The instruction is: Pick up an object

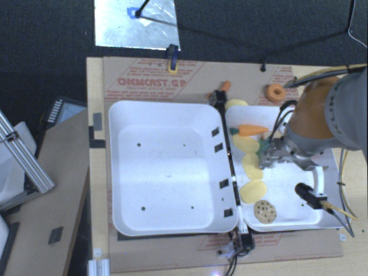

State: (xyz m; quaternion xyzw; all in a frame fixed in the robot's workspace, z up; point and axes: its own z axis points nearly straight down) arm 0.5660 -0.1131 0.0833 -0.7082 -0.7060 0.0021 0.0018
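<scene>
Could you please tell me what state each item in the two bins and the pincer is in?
Left white plastic bin: nothing visible inside.
Orange toy carrot: lying flat in the right bin.
Round brown chocolate-chip cookie: lying flat.
Pincer: lowered over pale yellow slices; grip unclear.

The left bin (pixel 167 165) offers a wide bare floor for passage. The right bin (pixel 287 211) is crowded along its left wall: a carrot (pixel 252 130), pale yellow slices (pixel 252 165) and a cookie (pixel 264 211), with the arm (pixel 322 117) overhead.
</scene>
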